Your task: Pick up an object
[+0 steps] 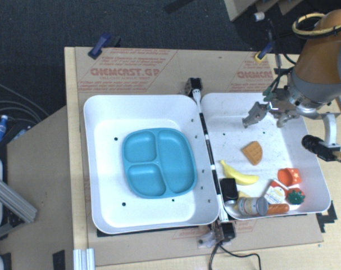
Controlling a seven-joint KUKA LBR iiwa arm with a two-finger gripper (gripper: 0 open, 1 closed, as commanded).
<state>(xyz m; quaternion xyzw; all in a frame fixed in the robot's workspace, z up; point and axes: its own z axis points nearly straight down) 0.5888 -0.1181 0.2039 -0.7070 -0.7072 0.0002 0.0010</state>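
You see the gripper (pixel 269 113) with jaws spread and holding nothing above the right bin (pixel 316 176), while the yellow banana (pixel 239 175) lies lower near the divider.

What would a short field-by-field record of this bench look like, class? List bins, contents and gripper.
left bin: holds a blue divided plate
right bin: banana, tan cracker-like piece, small cluster of items in the near corner
gripper: above the far part of the right bin, nothing between the jaws, which stand apart
banana to plate: apart, in separate bins
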